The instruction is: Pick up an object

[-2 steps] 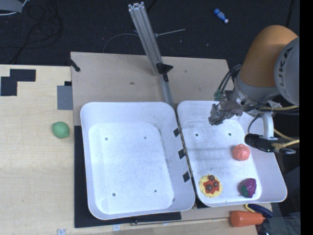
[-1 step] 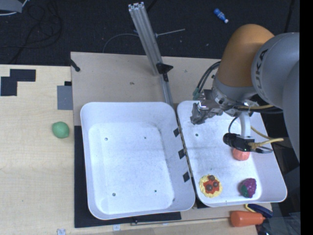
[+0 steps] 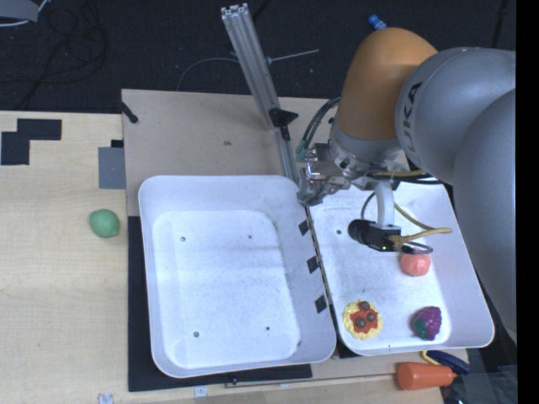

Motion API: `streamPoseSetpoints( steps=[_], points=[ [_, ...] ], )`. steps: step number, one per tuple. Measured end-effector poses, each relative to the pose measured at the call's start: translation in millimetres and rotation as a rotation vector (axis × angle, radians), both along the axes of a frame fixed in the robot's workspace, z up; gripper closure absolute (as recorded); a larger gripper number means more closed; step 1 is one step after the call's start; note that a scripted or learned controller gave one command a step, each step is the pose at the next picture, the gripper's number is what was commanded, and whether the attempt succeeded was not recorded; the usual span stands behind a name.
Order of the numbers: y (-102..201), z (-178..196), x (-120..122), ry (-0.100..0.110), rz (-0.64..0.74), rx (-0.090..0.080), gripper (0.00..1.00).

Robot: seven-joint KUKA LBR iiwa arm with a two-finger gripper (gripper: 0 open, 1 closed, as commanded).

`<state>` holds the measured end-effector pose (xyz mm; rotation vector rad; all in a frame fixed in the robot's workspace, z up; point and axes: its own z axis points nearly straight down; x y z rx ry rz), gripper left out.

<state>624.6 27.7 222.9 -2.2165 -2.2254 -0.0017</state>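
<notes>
Gripper is hanging over the 11 o'clock corner of the right bin, tight against the wall it shares with the left bin. I can't tell from this angle whether it's released or clenched, and nothing is showing in it. Candidates are all sitting toward the right bin's 5 o'clock end, well apart from the gripper: pink ball nearest, yellow round toy at 6 o'clock near the shared wall, purple grape bunch by the 5 o'clock corner. I'm treating the pink ball as the target. Risks I'm seeing: dropping straight down from here is likely ending in an empty grab or a scrape on the rim, since no object is lying under it. The ball is looking round, so an off-centre pinch is probably sending it rolling. The yellow toy is lying flat and low, so a grasp there is risking a skate over the top. Orientation: the pink ball is reading as roughly round, with no clear long axis or pointing direction. The grape bunch is the only one looking elongated, with its axis running roughly 12-to-6, stem end unclear.
</notes>
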Motion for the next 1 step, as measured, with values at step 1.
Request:
streamPoseSetpoints(
  steps=[1],
  points=[
    [50.9,-6.4,1.7,0.001,-0.001,0.0,1.0]
  ],
)
